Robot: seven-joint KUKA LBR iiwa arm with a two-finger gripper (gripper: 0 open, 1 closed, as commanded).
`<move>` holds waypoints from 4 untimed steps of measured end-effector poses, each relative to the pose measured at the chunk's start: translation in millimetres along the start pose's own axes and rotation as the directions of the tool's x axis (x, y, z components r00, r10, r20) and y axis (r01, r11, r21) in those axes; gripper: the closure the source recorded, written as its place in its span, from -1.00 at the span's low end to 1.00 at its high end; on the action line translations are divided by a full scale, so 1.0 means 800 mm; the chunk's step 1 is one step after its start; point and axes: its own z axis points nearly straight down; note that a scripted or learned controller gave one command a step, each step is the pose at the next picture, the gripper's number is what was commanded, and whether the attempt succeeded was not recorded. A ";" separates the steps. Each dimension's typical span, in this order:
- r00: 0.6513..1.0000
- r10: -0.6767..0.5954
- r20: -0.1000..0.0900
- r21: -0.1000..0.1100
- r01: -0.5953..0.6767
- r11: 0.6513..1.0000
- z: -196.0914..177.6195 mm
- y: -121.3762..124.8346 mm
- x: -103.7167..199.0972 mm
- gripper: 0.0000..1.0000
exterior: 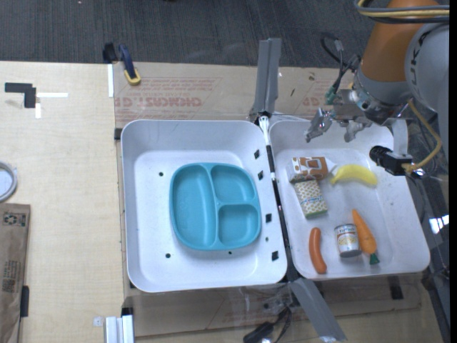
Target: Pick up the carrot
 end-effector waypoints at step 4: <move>0.983 -0.183 0.000 -0.003 0.183 0.983 0.023 -0.218 -0.120 -1.00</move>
